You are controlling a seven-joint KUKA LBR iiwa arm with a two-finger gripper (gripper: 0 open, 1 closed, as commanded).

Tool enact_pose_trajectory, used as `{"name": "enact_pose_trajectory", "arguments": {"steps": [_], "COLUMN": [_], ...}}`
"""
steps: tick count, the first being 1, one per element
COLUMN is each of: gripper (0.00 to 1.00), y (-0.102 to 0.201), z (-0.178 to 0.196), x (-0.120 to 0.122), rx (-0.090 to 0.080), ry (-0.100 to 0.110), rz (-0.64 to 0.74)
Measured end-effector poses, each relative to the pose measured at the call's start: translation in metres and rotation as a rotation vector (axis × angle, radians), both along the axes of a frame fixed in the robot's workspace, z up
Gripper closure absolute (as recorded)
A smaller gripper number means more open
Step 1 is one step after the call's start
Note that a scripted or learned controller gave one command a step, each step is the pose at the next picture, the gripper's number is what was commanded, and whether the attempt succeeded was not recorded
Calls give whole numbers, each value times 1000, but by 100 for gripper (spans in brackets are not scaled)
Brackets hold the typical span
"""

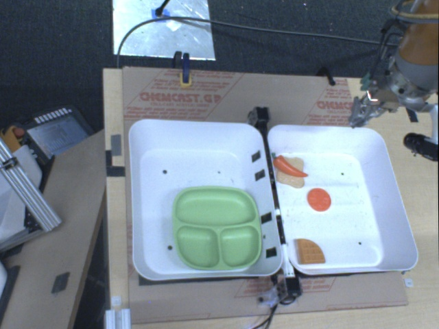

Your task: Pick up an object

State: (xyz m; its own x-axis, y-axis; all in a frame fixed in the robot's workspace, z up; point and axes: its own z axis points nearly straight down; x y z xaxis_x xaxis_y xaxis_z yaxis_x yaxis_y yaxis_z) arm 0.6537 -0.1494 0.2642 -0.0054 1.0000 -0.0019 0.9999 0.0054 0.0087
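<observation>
Two bins on the counter, four things to count

We see one green tray (217,227) in the left bin (147,139); the right bin (384,184) has one orange carrot-like piece (290,168) at its left wall, one red disc (319,199) mid-bin, and one brown toast piece (310,251) at the near-left corner. The pincer (361,112) hovers over the far-right rim; can't tell if it's clenched.

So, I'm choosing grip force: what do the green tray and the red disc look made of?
Green tray: probably moulded plastic, matte with a soft sheen, with smooth rounded compartment walls. Red disc: flat and uniformly coloured, possibly plastic or rubber; too small to tell.
</observation>
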Motion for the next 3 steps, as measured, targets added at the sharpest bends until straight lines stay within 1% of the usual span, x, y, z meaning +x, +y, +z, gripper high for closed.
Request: {"name": "enact_pose_trajectory", "arguments": {"steps": [1,2,3], "gripper": [100,100,100], "y": [52,101,145], "z": [1,-18,-28], "x": [-27,-48,-61], "rx": [3,4,4], "ry": [7,10,9], "rz": [3,3,3]}}
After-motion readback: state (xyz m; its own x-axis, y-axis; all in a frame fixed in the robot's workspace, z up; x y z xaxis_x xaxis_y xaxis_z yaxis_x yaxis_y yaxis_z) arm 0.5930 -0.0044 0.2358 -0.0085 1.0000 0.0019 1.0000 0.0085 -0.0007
